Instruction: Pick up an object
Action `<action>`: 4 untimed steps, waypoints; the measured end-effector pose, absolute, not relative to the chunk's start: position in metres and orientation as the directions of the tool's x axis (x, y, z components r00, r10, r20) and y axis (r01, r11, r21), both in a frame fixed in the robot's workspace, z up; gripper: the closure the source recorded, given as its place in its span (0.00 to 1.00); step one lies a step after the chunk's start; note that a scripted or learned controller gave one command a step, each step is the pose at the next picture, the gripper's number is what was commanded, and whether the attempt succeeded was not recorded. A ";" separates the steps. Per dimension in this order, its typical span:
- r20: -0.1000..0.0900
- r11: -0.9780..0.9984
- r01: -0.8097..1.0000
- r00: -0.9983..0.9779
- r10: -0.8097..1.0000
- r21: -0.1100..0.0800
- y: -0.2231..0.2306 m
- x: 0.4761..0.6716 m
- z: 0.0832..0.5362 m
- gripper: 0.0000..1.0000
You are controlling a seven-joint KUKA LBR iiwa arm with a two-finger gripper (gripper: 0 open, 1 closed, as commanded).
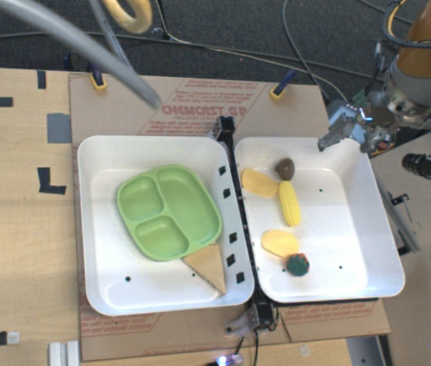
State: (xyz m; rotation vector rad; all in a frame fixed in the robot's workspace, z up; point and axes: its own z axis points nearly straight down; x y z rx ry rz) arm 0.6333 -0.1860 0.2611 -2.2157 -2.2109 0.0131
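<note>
The gripper (342,132) hangs over the right bin's (368,204) top corner; I cannot tell its state; nothing sits in it; the corn (289,203) lies mid-bin, apart from the others; come straight down over it, then squeeze across its thin side.

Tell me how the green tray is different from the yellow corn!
The green tray is far bigger than the yellow corn. The tray is flat with three compartments; the corn is a small rounded stick shape. The tray lies in the left bin, leaning over a tan wedge; the corn lies in the right bin among other small toy foods. Both rest untouched inside white bins.
</note>
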 end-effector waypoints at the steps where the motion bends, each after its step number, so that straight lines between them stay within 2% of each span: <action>1: 0.000 0.001 1.000 -0.001 1.000 -0.001 -0.185 0.635 0.269 0.00; 2: 0.000 0.000 1.000 0.000 1.000 -0.007 -0.190 0.630 0.207 0.00; 4: -0.003 0.002 1.000 -0.002 1.000 0.000 -0.191 0.623 0.084 0.00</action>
